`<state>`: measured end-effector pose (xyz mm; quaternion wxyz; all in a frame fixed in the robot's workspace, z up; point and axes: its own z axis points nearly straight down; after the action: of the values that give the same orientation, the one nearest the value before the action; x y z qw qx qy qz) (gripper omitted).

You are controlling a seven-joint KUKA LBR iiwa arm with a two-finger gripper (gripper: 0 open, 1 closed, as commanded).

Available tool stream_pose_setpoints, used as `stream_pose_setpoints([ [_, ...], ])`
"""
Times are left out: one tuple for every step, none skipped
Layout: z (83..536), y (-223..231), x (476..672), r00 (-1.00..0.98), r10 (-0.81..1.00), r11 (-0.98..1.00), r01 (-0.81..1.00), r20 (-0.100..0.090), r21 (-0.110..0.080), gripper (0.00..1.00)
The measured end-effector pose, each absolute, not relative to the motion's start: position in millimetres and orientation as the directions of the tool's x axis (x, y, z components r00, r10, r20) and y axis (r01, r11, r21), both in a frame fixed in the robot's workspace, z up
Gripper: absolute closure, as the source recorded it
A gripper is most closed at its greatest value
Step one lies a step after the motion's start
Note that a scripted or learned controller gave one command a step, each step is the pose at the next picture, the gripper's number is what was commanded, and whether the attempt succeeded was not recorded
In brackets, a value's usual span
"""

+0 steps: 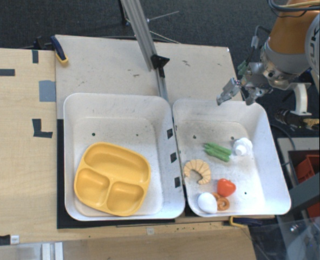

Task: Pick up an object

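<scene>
Croissant (197,171), tan, curved, ridged

Counted, bin by bin

Below the claw (236,92): one green pod (217,151), one bottle (241,147), one croissant (197,170), one tomato (226,187), one egg (207,202), one pretzel (222,202). Far left: one yellow tray (112,179). Two bins (73,145).

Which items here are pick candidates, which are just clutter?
Pick candidates, right bin: green pod, white bottle, croissant, red piece, white egg, small orange piece. Gripper above far rim.

Lying about: yellow tray in left bin, clamp.
</scene>
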<state>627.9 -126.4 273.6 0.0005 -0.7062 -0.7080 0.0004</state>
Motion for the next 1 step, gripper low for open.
stream_pose_setpoints([
  [273.6,-126.4,627.9,-0.003,1.0,0.003,1.0,0.0,-0.001,0.0],
])
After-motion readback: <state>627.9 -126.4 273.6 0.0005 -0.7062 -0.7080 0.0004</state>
